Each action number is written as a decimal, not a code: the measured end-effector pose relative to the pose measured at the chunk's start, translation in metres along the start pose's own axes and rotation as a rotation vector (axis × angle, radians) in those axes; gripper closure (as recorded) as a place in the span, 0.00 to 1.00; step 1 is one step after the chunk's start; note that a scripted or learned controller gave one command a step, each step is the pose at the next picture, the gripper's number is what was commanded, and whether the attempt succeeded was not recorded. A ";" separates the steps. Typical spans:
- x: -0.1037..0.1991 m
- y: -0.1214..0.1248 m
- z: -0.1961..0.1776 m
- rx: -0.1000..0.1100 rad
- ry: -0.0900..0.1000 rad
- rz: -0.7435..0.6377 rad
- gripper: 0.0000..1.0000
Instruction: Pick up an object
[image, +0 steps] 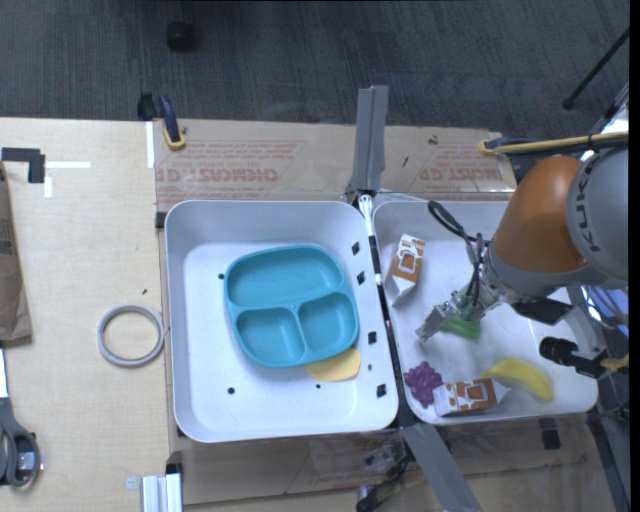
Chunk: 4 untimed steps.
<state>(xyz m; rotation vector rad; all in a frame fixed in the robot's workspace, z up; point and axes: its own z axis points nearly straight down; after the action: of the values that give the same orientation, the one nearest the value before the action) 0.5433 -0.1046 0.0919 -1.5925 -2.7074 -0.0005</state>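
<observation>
My gripper (447, 318) is low in the right bin (570, 400), near its middle, reaching in from the right under the orange band of the arm (535, 215). A small green object (463, 326) lies right at the gripper's tip, partly hidden by it. I cannot tell whether it is held. A white and orange carton (406, 262) stands to the upper left of the gripper. In front of it lie purple grapes (423, 380), a second orange and white carton (468, 397) and a yellow banana (524, 377).
The left bin (190, 330) holds a blue divided plate (290, 305) with a flat yellow piece (337, 367) tucked under its front edge. A grey ring (131, 334) lies on the bench to the left. Scissors (15, 450) are at the far left front.
</observation>
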 end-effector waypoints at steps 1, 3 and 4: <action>-0.001 0.000 -0.009 0.000 -0.001 0.004 1.00; -0.013 0.026 -0.158 0.002 -0.002 0.115 1.00; 0.005 0.024 -0.301 0.001 -0.003 0.071 1.00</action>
<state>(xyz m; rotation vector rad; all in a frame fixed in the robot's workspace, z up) 0.5616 -0.0886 0.3924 -1.6886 -2.6506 0.0034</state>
